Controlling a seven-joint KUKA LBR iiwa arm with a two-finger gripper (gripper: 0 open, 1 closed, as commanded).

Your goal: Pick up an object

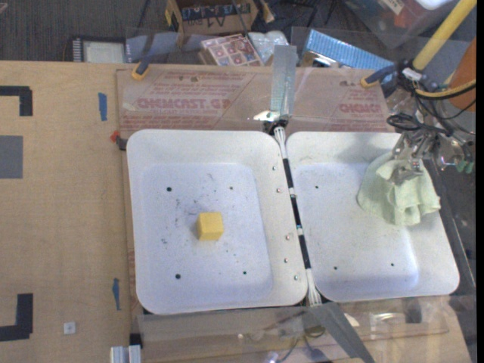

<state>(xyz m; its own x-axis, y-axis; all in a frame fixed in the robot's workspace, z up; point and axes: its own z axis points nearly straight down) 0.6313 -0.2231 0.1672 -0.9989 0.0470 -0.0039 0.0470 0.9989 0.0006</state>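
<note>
Fingers (409,166) metallic, pinching crumpled pale-green cloth (397,193) in right white bin (378,282); yellow cube (210,226) apart.

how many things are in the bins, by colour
yellow: 1, the block in the left bin
pale green: 1, the crumpled cloth in the right bin, under the gripper
total: 2

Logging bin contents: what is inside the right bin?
A crumpled pale green cloth lies in the right bin, with the gripper on its top. Anything beneath the cloth is hidden.
</note>
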